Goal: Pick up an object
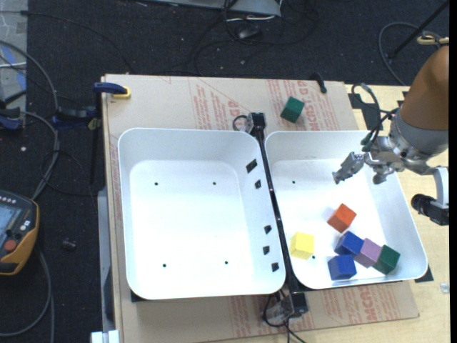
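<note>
Camera view: hand (360,168) over right bin (314,152), grip state indeterminate; orange cube (343,217) at its 6 o'clock.

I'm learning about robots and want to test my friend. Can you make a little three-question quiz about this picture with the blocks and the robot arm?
1. True or false: the yellow block lies in the left bin.
2. Which block sits outside both bins, on the cardboard? A) orange block B) teal-green block C) purple block
3. Fill in: the gripper hangs over the ____ bin.

Key
1. False. It lies in the right bin, near the divider.
2. B. It rests beyond the bins' far edge.
3. Right. It is above the bin's far part, apart from the blocks.
</note>
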Robot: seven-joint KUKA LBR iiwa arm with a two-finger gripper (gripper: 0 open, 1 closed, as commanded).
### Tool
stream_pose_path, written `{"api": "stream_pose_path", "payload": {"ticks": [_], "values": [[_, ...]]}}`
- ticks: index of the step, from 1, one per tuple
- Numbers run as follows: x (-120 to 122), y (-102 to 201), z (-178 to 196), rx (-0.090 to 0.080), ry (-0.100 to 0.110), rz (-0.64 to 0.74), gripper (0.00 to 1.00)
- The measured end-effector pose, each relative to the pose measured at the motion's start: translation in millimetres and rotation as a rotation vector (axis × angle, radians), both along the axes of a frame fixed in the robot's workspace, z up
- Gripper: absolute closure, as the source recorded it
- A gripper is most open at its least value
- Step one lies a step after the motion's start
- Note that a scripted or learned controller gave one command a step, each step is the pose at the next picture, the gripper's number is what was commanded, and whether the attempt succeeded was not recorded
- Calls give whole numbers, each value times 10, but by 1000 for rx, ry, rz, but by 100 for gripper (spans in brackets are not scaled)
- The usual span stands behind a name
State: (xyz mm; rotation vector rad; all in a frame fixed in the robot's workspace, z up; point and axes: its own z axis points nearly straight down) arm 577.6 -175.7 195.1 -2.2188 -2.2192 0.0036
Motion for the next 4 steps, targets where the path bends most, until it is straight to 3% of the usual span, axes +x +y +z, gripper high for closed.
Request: {"api": "stream_pose_path", "payload": {"ticks": [1,2,3,4], "values": [[89,13,-507,0,0,0,0],[101,9,-377,-1,-5,0,100],[136,-89,128,-2,-8,0,100],[141,-90,367,-1,-6,0,100]]}}
